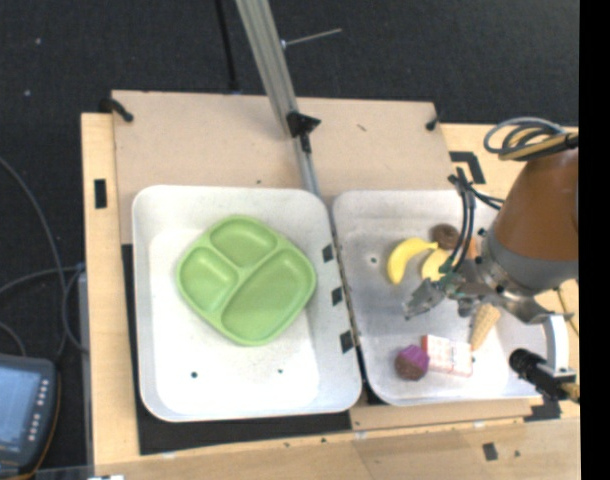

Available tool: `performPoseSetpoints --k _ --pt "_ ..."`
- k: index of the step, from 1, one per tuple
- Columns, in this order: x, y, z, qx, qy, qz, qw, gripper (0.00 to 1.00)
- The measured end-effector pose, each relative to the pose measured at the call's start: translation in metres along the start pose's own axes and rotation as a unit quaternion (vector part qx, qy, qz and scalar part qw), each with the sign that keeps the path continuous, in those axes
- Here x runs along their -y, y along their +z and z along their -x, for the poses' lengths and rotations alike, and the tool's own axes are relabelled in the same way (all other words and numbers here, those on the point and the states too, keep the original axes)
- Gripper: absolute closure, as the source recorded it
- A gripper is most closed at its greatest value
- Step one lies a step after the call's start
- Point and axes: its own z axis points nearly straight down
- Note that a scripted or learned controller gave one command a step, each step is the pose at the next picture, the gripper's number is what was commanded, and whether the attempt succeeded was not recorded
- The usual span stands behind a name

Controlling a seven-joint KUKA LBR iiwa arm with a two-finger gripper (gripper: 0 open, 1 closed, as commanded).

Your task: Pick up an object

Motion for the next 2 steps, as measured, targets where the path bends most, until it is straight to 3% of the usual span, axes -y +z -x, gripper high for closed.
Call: performPoseSetpoints --k 1,2 --pt "0.0 0.0 0.0 0.0 0.001 0.0 1.0 0.0" --pt "-0.004 0.062 0.001 0.0 0.001 -0.003 1.0 0.0"
